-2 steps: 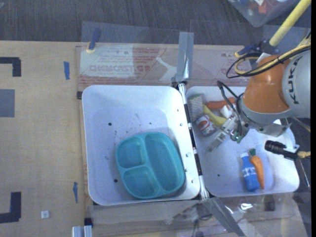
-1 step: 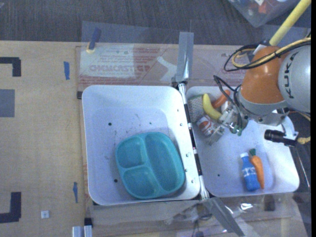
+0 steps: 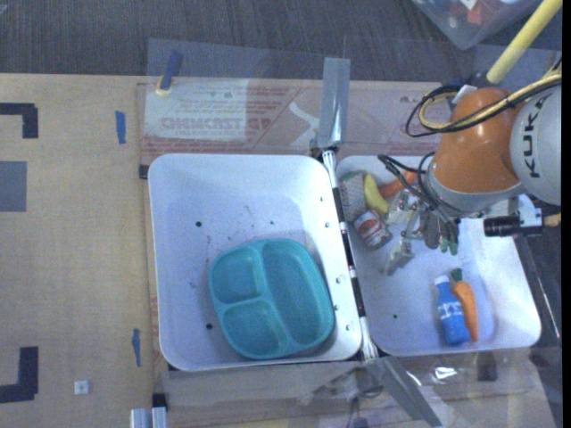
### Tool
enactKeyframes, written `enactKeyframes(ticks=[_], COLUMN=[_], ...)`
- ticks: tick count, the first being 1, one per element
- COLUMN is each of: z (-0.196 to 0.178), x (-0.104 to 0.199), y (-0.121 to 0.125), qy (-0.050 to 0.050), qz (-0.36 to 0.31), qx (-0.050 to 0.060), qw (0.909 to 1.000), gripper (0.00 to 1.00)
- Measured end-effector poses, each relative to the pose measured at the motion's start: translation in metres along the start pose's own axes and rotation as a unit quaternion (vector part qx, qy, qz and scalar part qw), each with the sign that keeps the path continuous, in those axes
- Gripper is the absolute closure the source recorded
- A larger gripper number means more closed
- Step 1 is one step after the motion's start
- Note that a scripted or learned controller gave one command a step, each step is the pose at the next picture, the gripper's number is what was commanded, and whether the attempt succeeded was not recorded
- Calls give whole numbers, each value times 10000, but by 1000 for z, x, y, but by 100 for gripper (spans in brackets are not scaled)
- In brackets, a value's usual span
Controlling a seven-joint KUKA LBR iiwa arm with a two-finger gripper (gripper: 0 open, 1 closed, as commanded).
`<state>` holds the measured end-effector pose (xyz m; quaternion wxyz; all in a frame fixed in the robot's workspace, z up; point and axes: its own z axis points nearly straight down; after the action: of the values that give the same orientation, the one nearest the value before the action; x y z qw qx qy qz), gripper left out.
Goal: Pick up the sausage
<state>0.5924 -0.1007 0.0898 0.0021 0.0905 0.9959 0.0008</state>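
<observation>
1. The sausage (image 3: 370, 228) looks to be the small red-brown lump in the right bin (image 3: 508, 328). It lies near the wall that this bin shares with the left bin (image 3: 178, 203).
2. A yellow banana (image 3: 376, 194) lies just behind the sausage, and an orange toy (image 3: 393, 187) lies next to the banana. These things are close together, so the grab has to be neat.
3. The gripper (image 3: 403, 246) hangs over the right bin, just beside the sausage and on the side away from the wall. Nothing can be seen in it. The picture is too blurry to tell if it is spread wide or pressed together.
4. The step in hand seems to be lining up over the sausage. The gripper should slide a little toward the wall until it sits right above the middle of the sausage.
5. It should be spread wide before it goes down, and it should close across the thin way of the sausage.
6. It should go straight down and stay off the banana and the wall.
7. The blue bottle (image 3: 451, 310) and the carrot (image 3: 466, 303) lie well apart at the front, so they are not in the way.
</observation>
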Motion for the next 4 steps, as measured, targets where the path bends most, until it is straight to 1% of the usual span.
enactKeyframes(ticks=[1,2,3,4], z=[1,0,0,0], x=[45,108,108,108], y=[-65,-22,-11,-12], qy=[-24,-24,-52,-56], qz=[-393,1661,269,-1363], qx=[16,4,4,1], qw=[9992,9861,9996,9906], gripper=[0,0,0,0])
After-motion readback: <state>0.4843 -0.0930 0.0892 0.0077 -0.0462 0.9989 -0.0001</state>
